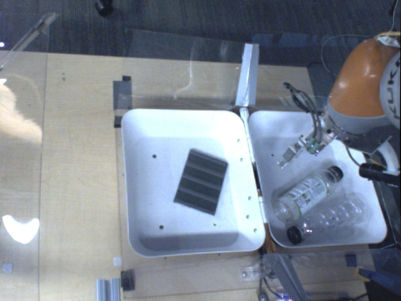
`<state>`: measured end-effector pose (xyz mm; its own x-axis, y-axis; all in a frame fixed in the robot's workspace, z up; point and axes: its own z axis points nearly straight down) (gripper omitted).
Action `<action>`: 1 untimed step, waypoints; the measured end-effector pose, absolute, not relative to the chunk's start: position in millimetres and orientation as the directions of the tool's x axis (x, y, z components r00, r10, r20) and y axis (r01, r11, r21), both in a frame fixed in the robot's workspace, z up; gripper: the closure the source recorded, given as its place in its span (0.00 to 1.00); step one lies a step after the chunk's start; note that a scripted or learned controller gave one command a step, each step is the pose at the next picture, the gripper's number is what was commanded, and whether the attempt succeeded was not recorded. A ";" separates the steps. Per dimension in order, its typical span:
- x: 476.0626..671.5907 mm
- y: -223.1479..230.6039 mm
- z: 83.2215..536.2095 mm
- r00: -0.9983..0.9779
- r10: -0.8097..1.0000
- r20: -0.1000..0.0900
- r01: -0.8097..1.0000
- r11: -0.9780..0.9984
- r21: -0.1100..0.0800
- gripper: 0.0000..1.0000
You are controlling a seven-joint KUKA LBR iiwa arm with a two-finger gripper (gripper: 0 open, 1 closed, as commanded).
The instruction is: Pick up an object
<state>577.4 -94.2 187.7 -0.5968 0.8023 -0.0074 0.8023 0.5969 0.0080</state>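
A dark grey ribbed slab lies flat in the left bin, tilted (its long side runs up toward the right). In the right bin, two clear bottles lie on their sides: one labelled with a dark cap at upper right, another just below it, black cap at lower left.

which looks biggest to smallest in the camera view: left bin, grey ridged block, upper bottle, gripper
1. left bin
2. upper bottle and grey ridged block: too alike in area to rank
3. gripper, though it sits nearer the camera, so unsure
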 end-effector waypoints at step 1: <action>577.2 -104.8 152.0 -0.567 0.824 -0.004 0.824 0.567 0.005 0.00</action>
